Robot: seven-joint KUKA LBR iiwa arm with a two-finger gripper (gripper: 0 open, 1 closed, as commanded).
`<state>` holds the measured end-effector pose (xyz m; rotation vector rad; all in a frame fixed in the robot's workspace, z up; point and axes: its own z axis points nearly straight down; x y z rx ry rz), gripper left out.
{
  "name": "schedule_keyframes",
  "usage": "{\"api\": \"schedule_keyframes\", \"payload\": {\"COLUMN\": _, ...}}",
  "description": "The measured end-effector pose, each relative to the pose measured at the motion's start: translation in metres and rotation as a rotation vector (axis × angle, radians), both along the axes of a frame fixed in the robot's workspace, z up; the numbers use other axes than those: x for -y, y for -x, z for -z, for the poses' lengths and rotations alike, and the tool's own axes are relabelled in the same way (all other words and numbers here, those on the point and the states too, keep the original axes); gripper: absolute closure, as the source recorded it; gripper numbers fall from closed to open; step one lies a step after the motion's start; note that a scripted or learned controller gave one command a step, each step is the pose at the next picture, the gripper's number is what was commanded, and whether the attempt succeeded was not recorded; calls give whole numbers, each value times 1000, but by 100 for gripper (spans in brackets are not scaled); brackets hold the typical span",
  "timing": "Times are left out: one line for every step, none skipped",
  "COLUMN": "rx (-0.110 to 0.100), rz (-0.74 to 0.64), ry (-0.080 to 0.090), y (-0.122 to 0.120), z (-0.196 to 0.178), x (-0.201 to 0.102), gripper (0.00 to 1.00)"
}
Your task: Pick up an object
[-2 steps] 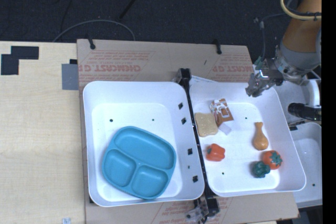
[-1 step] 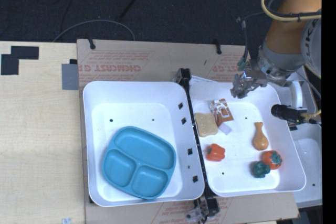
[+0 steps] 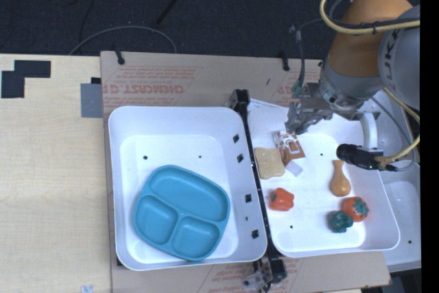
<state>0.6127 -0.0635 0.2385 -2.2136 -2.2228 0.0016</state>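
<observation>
While the tool (image 3: pixel 300 121), its grip state unclear, hangs over the packet (image 3: pixel 289 145), it could nudge the bread (image 3: pixel 269 162) and miss.

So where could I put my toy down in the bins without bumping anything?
Left bin: bare floor along the top, above the blue tray.
Right bin: a bare strip along the bottom, below the red pepper and teal toy.
Crowded: near the pincer, bread and small packet.

Blue tray (image 3: pixel 180 212) in white bin (image 3: pixel 130 127); tan bread slice (image 3: pixel 269 162), red-orange pepper (image 3: pixel 280 199), teal lump (image 3: pixel 339 221).
</observation>
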Motion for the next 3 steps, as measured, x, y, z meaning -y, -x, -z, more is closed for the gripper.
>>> {"api": "schedule_keyframes", "payload": {"rx": -2, "rz": 1, "ry": 0, "y": 20, "z": 9, "x": -42, "gripper": 100}}
{"api": "schedule_keyframes", "payload": {"rx": -1, "rz": 0, "ry": 0, "y": 29, "z": 3, "x": -88, "gripper": 100}}
{"api": "schedule_keyframes", "payload": {"rx": -2, "rz": -2, "ry": 0, "y": 46, "z": -3, "x": -141, "gripper": 100}}
